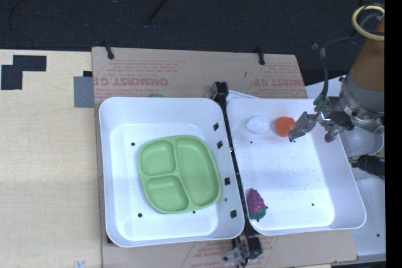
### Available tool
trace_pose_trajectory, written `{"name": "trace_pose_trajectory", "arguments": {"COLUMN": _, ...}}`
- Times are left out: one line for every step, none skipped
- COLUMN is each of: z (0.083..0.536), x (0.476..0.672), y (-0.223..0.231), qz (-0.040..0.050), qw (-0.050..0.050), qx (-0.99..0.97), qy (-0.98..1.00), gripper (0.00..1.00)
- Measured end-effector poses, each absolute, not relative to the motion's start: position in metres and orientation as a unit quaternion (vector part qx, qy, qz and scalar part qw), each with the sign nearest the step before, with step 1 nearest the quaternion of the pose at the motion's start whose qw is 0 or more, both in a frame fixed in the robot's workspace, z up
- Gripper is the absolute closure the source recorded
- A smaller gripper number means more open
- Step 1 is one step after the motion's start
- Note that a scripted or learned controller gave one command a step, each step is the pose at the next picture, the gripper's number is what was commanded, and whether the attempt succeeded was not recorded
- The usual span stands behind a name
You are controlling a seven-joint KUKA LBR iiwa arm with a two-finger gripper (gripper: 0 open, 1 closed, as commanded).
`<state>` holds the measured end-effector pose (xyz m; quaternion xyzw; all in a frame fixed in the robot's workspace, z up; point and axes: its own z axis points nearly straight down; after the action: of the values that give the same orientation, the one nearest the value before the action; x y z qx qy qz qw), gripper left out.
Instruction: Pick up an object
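- Grapes (255,203), a small purple toy bunch with a green bit, are seen at the near left corner of the right bin (326,210), touching its left wall.
- A green divided plate (179,172) with three compartments is set flat in the left bin (119,135), roughly in the middle of its floor.
- Both white bins are laid side by side on a sheet of printed cardboard (188,75), which is carried by the pale wooden tabletop (44,166).
- An orange round object (284,125) is found toward the far side of the right bin, with a white egg-shaped object (257,125) just beside it on the left.
- The pincer (314,125) is held just to the right of the orange object, above the far right part of the right bin; its fingers are seen spread apart, with nothing between them.
- The grey arm (367,72) is seen reaching in from the right edge.
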<state>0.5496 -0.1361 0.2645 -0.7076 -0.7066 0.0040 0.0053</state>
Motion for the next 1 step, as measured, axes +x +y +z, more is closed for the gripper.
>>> {"name": "trace_pose_trajectory", "arguments": {"z": 0.2706, "x": 0.5514, "y": -0.1362, "qz": 0.0009, "qw": 0.001, "qx": -0.707, "qy": -0.707, "gripper": 0.00}}
